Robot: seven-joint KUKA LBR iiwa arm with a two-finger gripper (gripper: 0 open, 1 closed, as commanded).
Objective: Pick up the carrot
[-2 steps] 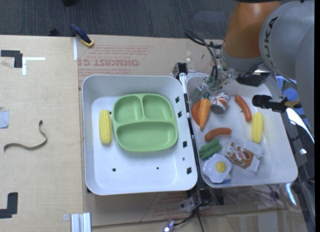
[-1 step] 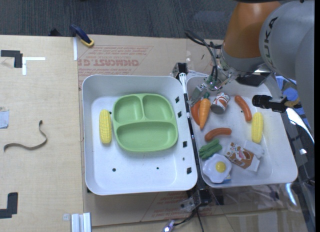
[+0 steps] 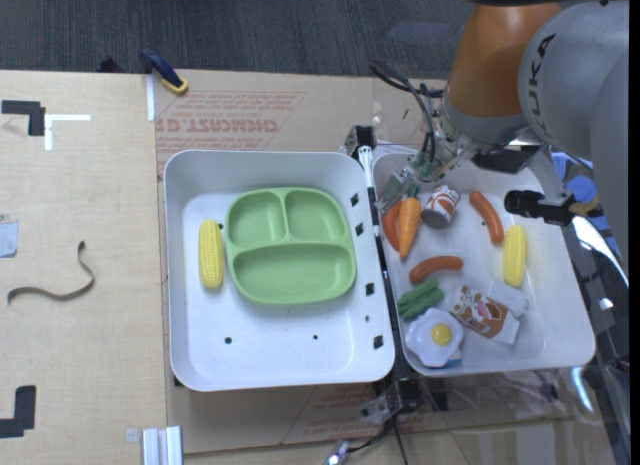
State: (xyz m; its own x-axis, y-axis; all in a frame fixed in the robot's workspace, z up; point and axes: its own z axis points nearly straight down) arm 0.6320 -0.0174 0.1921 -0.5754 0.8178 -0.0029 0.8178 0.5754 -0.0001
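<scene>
My gripper [image 3: 425, 165] is hovering just above-right of the carrot [image 3: 407, 223] in the right bin [image 3: 560, 348], its opening state being indeterminable.

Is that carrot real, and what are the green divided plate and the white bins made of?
The carrot looks like a toy, probably moulded plastic: even orange, smooth, slightly glossy. The green divided plate looks like matte plastic or silicone: uniform pastel colour, rounded moulded rims. The white bins look like thin hard plastic with a faint sheen and rounded corners, though painted metal can't be ruled out.
</scene>
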